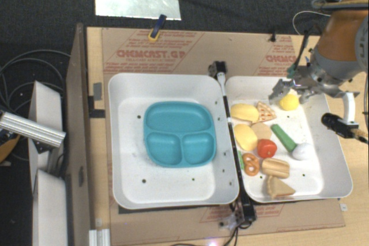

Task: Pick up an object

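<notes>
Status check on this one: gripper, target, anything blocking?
Gripper low over right bin, at yellow lemon; grasp unconfirmed. Toy food crowded close by: pizza slice, green piece, tomato. Left bin holds blue tray.

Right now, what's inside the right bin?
The right bin holds toy food: a lemon by the gripper, pizza slice, tomato, pretzel, hot dog, a green stick. Anything beneath the gripper is covered.

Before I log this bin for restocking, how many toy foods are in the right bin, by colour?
Yellow: 3
Tan or brown: 4
Green: 1
Red: 1
Orange: 1
White: 1
Total: 11
</notes>
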Robot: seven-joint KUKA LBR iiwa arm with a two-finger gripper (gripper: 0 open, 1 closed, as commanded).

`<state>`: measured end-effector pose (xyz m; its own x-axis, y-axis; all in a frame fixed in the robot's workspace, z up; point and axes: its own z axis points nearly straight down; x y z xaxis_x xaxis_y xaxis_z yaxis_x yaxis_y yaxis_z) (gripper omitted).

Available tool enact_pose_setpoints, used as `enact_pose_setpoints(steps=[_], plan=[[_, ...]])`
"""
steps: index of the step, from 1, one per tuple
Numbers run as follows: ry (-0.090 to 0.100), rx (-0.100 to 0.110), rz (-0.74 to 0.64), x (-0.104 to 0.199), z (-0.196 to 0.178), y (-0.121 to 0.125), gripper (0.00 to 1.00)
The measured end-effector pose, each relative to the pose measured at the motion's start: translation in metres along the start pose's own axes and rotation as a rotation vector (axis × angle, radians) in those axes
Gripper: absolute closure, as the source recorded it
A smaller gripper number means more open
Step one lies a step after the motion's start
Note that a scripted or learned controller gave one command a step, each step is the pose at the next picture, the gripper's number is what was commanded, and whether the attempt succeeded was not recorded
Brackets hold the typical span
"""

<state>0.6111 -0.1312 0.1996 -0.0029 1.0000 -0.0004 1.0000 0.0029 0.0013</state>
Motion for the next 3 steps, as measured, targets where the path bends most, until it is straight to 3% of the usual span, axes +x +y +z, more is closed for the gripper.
enact_pose_setpoints(steps=[1,2,3], plan=[[-0.005,-0.011,0.001,0.012,0.116,-0.033,0.0],[0.002,0.005,0.004,0.01,0.116,-0.087,0.0],[-0.003,-0.007,-0.001,-0.03,0.114,-0.021,0.0]])
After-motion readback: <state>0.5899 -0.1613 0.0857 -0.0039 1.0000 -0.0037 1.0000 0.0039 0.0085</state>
